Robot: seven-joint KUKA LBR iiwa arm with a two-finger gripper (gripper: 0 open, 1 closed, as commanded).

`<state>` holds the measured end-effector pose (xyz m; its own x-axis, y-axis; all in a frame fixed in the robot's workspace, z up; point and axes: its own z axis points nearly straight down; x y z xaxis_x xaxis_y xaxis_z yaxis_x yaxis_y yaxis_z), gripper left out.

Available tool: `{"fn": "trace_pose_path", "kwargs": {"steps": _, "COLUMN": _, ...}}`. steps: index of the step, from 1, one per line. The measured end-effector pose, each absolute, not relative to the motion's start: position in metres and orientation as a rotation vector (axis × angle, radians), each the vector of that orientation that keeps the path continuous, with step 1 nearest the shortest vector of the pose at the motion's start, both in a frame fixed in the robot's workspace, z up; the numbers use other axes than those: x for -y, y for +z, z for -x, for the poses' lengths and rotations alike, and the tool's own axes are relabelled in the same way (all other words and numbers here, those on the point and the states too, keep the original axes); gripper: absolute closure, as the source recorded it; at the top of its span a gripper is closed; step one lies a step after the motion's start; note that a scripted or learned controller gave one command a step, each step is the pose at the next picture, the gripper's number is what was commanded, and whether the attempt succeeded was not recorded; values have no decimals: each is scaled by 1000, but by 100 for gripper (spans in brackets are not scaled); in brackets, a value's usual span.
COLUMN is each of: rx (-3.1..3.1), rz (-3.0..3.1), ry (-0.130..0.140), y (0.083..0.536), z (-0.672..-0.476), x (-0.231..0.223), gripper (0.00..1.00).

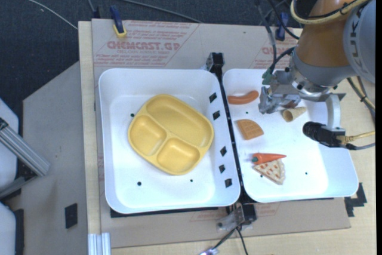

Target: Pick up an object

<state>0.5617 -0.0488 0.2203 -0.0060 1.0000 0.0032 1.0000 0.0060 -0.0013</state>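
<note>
tool (270,106): finger state cannot tell | low in right bin (334,185) | beside sausage (243,97), cone (292,112)

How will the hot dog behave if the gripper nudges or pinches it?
The hot dog is a smooth rounded cylinder lying flat, so it will probably roll when nudged. It looks like glossy plastic, likely light, stiff and slippery. The gripper is close beside it.

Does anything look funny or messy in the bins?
Nothing looks spilled or broken. The yellow tray sits askew in the left bin, turned at an angle to its walls. The toy foods lie scattered in the right bin.
</note>
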Motion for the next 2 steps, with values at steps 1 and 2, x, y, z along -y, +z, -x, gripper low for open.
{"fn": "trace_pose_path", "kwargs": {"steps": 1, "rx": 2229, "rz": 2214, "ry": -5, "y": 228, "z": -575, "x": -8, "gripper": 100}}
{"fn": "trace_pose_path", "kwargs": {"steps": 2, "rx": 2225, "rz": 2212, "ry": 0, "y": 222, "z": -566, "x": -67, "gripper": 100}}
